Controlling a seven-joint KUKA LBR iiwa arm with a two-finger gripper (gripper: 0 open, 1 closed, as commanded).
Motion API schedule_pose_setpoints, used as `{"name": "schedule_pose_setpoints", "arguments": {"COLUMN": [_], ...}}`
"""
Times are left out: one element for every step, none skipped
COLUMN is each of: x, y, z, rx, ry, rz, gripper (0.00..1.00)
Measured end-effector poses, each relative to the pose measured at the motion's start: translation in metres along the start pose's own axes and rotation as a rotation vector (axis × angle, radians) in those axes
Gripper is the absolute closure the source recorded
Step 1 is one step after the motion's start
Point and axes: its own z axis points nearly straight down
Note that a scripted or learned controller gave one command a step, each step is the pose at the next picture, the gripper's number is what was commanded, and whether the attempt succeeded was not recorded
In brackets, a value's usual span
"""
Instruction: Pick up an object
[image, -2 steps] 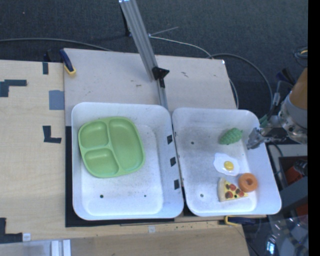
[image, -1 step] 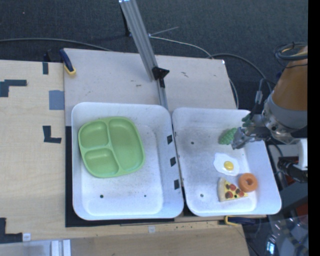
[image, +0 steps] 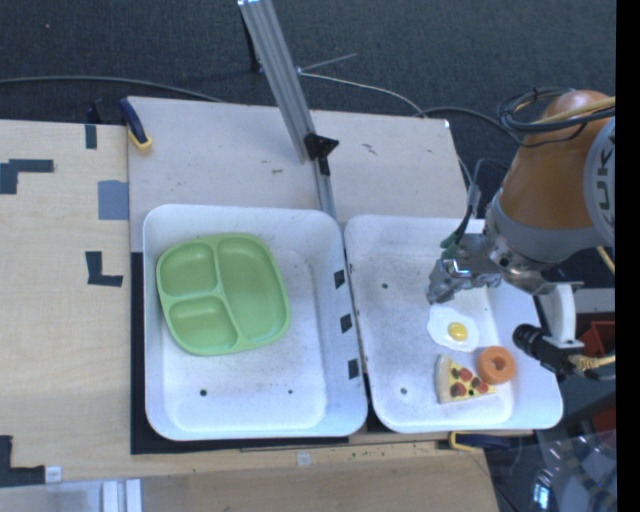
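Broadly, one bench (image: 230, 160) carries two white bins side by side. One arm (image: 555, 190), grey with an orange band, reaches in from the right over the right bin (image: 400, 300). The left bin (image: 250, 400) holds one green tray (image: 222, 293) with three compartments, lying toward its upper left. One metal pole (image: 285, 85) slants down from the top edge to the gap between the bins. The right bin holds three toy foods, clustered in its lower right corner: one pizza slice (image: 460, 381), one fried egg (image: 454, 330) just above it, and one doughnut (image: 496, 365) to the right of the slice, touching it. The gripper (image: 447, 277) hangs just above the egg's upper left edge; whether its jaws are spread or pressed together cannot be told, and nothing is seen between them.
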Motion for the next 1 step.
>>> {"name": "schedule_pose_setpoints", "arguments": {"x": [0.0552], "y": [0.0017], "z": [-0.0029], "rx": [-0.001], "ry": [0.0], "rz": [-0.001], "gripper": [1.0]}}
